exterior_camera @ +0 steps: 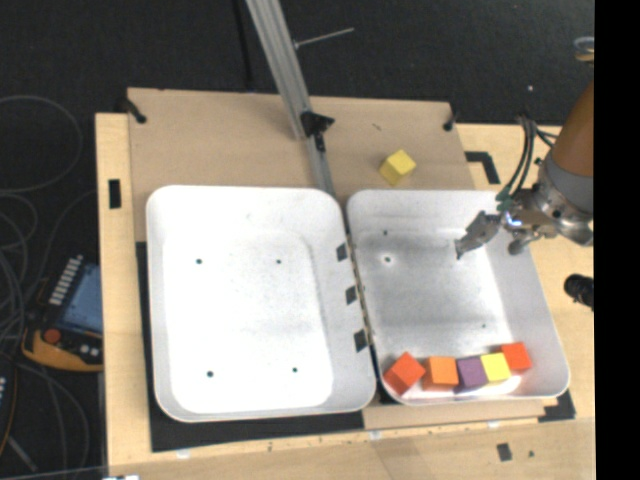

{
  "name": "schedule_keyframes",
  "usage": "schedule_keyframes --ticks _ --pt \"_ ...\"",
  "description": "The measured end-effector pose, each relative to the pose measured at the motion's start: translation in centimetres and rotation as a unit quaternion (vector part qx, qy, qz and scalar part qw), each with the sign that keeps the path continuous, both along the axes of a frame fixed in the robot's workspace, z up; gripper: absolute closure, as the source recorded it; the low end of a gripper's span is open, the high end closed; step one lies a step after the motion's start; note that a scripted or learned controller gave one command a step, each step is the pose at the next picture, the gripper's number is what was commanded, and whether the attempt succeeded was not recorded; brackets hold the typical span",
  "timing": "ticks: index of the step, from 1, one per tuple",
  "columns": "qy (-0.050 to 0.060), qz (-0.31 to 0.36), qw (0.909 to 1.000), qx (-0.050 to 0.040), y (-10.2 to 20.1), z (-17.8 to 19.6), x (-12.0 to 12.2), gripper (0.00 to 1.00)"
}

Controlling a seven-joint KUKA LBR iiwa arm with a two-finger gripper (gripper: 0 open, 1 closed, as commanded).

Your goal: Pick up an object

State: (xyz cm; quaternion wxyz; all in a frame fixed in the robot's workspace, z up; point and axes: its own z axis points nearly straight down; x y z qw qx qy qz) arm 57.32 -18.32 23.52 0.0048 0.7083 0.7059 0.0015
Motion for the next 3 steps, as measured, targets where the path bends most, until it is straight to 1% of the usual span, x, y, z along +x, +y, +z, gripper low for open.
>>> schedule_keyframes --ticks 1,2,3 --pt "0.010 0.001 0.9999 0.0043 5.4 -11.2 -7.9 0.00" --pt "0.004 -0.003 1.0000 0.0023 5.2 -10.8 -7.5 0.00" --pt "0.002 0.005 1.0000 0.0020 8.7 -13.9 -1.0 0.00"
